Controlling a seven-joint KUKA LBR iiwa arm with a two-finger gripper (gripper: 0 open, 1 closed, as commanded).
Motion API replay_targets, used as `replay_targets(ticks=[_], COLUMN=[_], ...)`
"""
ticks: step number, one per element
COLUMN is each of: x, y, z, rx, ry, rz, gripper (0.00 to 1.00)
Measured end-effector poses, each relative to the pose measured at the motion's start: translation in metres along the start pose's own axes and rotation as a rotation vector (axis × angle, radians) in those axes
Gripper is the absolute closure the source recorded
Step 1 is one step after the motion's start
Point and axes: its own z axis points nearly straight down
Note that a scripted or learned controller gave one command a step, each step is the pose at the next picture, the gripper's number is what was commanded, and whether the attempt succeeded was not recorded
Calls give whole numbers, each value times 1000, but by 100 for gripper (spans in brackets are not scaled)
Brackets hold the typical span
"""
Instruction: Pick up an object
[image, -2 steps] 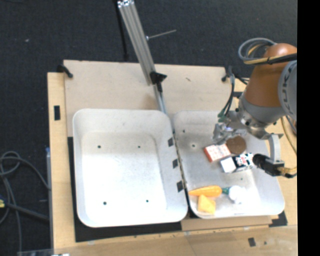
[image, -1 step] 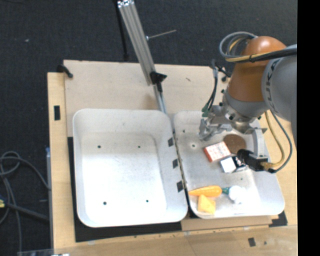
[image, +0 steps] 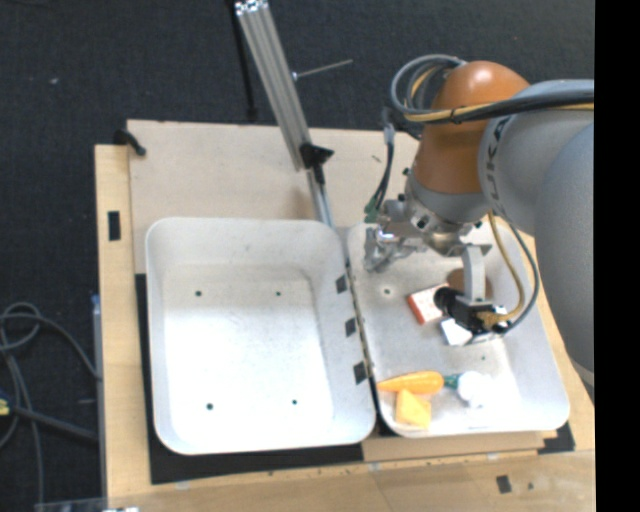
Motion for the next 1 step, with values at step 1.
replay_targets(ticks=[1], x=[58], y=[22], z=[-10], rx=[0], ry=[1], rz=[-2], gripper=[100])
